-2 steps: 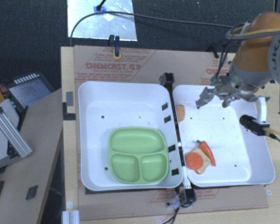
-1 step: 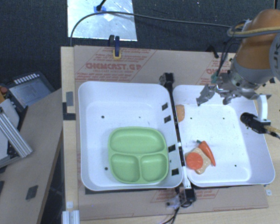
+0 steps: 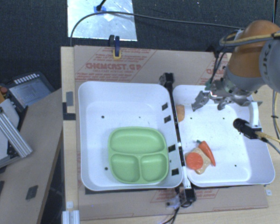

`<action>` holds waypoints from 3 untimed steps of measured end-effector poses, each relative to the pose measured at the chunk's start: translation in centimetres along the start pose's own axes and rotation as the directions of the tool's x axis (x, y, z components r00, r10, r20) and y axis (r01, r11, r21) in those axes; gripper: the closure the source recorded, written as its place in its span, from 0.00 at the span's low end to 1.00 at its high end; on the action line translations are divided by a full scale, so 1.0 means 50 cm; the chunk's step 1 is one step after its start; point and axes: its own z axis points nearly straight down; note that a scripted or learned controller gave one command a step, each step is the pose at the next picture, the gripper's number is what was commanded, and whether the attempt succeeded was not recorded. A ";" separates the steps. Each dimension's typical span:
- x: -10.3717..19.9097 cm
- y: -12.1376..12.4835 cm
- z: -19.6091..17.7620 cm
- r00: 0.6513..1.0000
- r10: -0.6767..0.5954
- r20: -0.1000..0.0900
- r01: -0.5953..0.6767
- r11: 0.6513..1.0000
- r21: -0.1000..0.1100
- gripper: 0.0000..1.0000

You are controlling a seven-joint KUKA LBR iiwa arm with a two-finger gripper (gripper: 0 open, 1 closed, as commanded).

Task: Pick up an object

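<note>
Carrot-like orange piece (image 3: 206, 152) is lying in the right bin (image 3: 256, 171), toward its near edge, slanting beside a round red-orange piece (image 3: 194, 160). Both of these are sitting on or against a pale tan piece (image 3: 203, 166), and the three are touching in one small cluster. Farther back, a small tan object (image 3: 179, 112) is resting against the right bin's left wall, well apart from the cluster.

From the fixed overhead camera, the arm (image 3: 254, 55) is reaching in from the right, its orange band showing above the wrist, and the gripper (image 3: 210, 102) is hanging over the back part of the right bin. Its two fingers are standing apart, with nothing between them. The gripper is well apart from the cluster of food pieces and nearer to the small tan object. A black cylindrical part (image 3: 242, 126) with a cable is sticking out below the wrist over the bin's right side.

In the left bin (image 3: 91, 125), a green divided plate (image 3: 137, 154) is sitting toward the near right corner, flat on the floor, close to the wall between the bins.
</note>
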 end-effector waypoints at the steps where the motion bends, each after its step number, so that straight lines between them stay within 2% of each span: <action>1: -0.002 0.002 0.082 1.000 0.000 0.000 0.000 1.000 -0.001 0.00; 2: -0.003 0.002 0.186 1.000 0.001 0.002 -0.001 1.000 0.000 0.00; 3: -0.002 0.006 0.159 1.000 0.000 0.001 0.000 1.000 -0.006 1.00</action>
